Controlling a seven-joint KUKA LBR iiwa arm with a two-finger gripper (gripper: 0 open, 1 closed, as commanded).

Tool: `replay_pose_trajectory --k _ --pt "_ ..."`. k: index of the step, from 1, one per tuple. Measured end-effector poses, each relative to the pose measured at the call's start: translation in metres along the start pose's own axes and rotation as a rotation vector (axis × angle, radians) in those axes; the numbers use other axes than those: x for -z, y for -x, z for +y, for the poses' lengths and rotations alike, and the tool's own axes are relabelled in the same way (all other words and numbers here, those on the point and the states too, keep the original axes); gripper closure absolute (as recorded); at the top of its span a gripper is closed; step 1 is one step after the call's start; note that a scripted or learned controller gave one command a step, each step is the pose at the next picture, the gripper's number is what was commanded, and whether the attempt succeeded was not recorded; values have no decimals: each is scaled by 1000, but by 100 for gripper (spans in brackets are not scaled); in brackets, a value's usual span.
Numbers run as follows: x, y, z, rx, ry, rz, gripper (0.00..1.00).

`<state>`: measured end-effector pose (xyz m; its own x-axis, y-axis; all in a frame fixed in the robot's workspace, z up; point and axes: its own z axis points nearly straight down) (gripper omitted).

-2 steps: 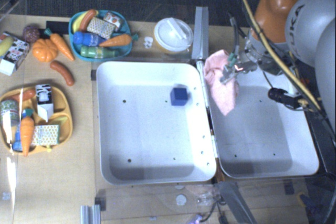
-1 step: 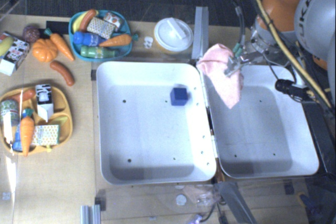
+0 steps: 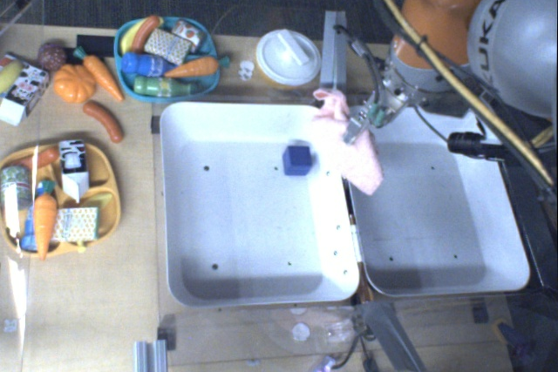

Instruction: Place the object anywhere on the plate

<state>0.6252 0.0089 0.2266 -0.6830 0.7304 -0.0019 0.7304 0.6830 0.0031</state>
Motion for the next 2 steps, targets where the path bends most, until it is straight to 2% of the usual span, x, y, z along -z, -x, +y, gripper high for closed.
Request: replay_pose_trajectory --k 2 --pt "-7 -89 62 804 3 -1 100"
